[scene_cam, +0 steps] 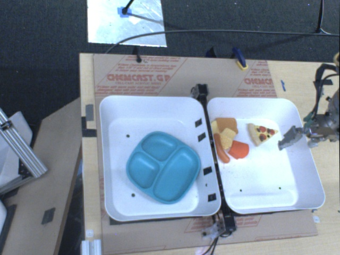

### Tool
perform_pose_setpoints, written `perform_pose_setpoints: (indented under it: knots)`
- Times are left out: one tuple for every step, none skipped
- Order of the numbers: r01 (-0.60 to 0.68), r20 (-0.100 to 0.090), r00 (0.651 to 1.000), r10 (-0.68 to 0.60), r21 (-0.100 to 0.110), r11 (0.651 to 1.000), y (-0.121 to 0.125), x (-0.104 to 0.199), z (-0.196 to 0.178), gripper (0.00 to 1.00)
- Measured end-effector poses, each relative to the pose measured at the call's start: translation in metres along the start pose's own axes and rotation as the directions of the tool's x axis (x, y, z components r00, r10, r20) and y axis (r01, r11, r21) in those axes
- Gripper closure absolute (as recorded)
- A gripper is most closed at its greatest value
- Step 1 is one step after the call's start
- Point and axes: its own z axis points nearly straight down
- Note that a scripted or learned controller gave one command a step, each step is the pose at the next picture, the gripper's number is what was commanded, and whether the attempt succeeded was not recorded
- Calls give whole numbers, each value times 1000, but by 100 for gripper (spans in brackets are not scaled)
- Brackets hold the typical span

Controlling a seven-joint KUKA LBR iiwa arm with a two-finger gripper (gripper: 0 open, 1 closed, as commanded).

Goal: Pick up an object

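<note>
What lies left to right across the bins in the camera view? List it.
Blue tray → hot dog → tomato → pizza slice → gripper

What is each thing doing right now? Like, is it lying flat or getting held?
Blue plate: lying flat in the left bin.
Pizza slice: lying flat in the right bin, not held.
Food pile: heaped by the right bin's left wall.
End effector: over the right bin's right side, holding nothing.

One fixed camera looks down at a slant on the tabletop [276,76] from some height, both bins [114,142] mid-frame.
</note>
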Motion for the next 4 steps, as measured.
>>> perform_pose_setpoints:
  knots:
    - [3,2,1000,-3,-10,1000,2,0,-5,0]
    - [1,0,1000,-1,-5,1000,5,1,58,0]
    - [1,1,1000,-1,-6,1000,14,2,115,0]
    - [0,1,1000,0,-6,1000,10,-2,168,0]
